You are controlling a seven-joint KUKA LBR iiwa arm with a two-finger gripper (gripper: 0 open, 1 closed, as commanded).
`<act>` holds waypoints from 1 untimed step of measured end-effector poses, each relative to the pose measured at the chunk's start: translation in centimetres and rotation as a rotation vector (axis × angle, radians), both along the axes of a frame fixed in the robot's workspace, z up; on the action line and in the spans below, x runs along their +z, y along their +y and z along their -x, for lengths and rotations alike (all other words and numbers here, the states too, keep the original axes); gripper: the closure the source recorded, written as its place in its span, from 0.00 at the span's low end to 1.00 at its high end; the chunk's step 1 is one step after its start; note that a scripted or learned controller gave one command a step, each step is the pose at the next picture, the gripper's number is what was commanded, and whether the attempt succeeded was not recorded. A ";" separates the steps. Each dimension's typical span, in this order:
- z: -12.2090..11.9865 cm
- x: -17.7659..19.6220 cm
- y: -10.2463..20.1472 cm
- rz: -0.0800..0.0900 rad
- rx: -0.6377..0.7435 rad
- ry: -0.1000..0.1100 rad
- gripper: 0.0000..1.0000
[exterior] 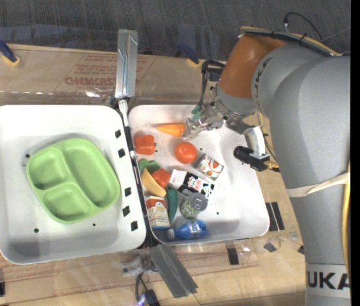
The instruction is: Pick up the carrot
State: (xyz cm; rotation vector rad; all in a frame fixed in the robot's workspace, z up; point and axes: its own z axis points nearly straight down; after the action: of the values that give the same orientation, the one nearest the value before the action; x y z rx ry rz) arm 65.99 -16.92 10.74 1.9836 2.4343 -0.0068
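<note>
You had the arm (294, 94) reaching in over the right bin (246, 203), with its orange band (246, 65) above the bin's far right corner and the gripper (195, 125) low over the far edge of that bin. The carrot (170, 130) lay on the bin floor near the far edge, its tip pointing toward the divider between the bins and its thick end right at the gripper. You could not tell from this slanted view whether the gripper was clenched, released or grasping the carrot, because the wrist hardware blurred into the carrot's end. Just nearer than the carrot sat a red tomato (185, 152), and beside the divider an orange-red pepper (144, 144). Toward the near edge of the right bin a pile gathered: a small printed carton (208, 167), a black-and-white box (195, 183), a banana (152, 182), a jar with a label (158, 212) and a blue bottle (189, 231) lying on its side. In the left bin (14, 234) a green divided plate (72, 180) rested near the middle.
</note>
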 end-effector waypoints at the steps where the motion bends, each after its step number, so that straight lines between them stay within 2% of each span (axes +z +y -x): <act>1: -0.1 0.0 0.1 0.000 0.000 -0.004 0.00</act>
State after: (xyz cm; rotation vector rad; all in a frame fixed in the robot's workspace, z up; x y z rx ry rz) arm 66.08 -16.85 10.77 1.9813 2.4326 -0.0025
